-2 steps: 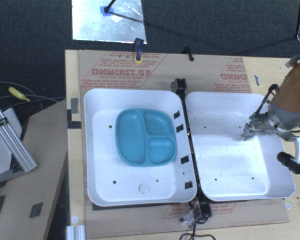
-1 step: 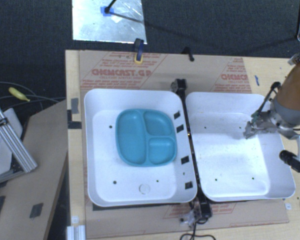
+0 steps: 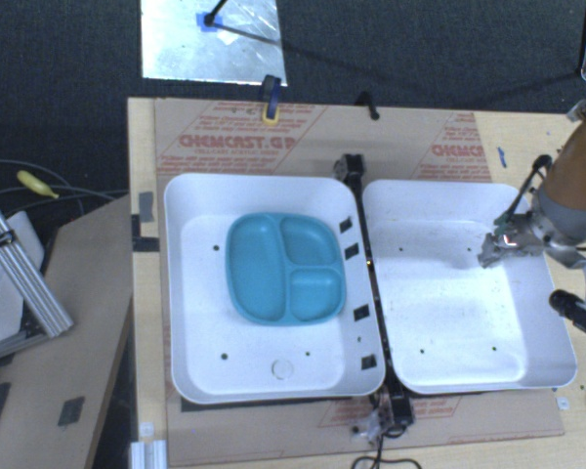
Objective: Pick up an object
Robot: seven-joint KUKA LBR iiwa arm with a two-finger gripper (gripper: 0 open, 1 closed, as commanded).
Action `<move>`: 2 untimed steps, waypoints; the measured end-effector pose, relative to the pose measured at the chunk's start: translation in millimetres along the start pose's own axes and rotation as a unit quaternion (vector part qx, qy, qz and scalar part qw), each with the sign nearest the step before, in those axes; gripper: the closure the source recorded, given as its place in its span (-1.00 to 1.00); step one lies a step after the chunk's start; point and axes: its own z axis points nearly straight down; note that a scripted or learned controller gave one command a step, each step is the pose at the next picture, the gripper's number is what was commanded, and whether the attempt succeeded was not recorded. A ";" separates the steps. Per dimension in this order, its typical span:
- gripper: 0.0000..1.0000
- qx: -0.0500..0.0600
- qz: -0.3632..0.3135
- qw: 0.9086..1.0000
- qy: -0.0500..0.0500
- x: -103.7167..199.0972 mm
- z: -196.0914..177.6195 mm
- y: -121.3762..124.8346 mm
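Note:
A blue plate [image 3: 278,267] with three compartments lies flat in the middle of the left bin [image 3: 190,213]. A small white round piece [image 3: 282,367] rests on that bin's floor near its front wall. My gripper [image 3: 492,249] hangs over the right side of the right bin [image 3: 439,360], low above its white floor and pointing left. It is far from the plate, and I see nothing beneath its tip.
The arm's grey body with its orange band [image 3: 578,179] comes in over the right bin's right wall. Black clips [image 3: 354,252] line the divide between the two bins. The bins sit on a cardboard sheet [image 3: 234,135] on the bench.

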 end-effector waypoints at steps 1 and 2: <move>1.00 0.005 -0.004 1.000 0.004 102.4 -34.0 -24.5; 1.00 0.003 -0.005 1.000 0.003 183.7 -134.7 -71.1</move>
